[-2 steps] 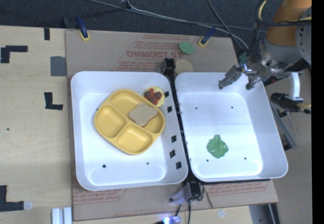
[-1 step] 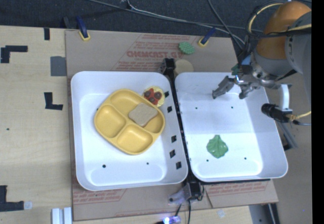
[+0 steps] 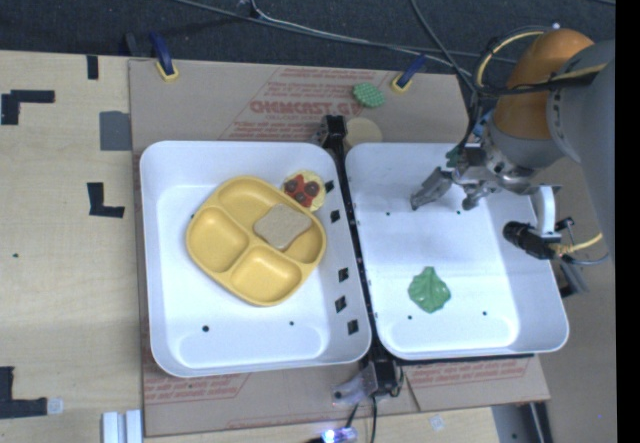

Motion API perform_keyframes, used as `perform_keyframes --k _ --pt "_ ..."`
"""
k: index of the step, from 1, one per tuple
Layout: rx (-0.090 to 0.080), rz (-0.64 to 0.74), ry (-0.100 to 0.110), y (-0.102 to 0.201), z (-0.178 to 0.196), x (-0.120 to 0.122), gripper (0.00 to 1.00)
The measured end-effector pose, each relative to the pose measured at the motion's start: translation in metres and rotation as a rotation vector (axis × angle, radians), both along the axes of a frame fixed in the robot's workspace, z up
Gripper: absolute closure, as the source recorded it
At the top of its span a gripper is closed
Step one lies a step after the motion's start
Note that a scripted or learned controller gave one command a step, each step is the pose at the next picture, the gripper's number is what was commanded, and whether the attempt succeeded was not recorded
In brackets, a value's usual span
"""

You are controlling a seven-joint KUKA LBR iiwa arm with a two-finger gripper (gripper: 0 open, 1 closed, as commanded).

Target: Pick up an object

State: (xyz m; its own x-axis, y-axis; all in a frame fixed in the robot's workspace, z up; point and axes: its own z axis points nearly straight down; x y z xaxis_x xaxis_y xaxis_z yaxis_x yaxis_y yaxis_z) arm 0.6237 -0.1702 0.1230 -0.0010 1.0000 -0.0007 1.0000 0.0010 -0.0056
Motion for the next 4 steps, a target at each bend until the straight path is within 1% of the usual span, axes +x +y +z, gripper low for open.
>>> perform_keyframes --k 1,2,3,4 --pt "-0.002 0.001 -0.006 0.001 -0.040 0.000 0.00" --pt "-0.004 0.002 -0.009 0.000 -0.026 0.002 1.00" --pt "0.000 0.001 -0.009 0.006 0.023 -0.005 1.00" --pt "0.000 0.001 -0.009 0.011 0.067 -0.006 1.00"
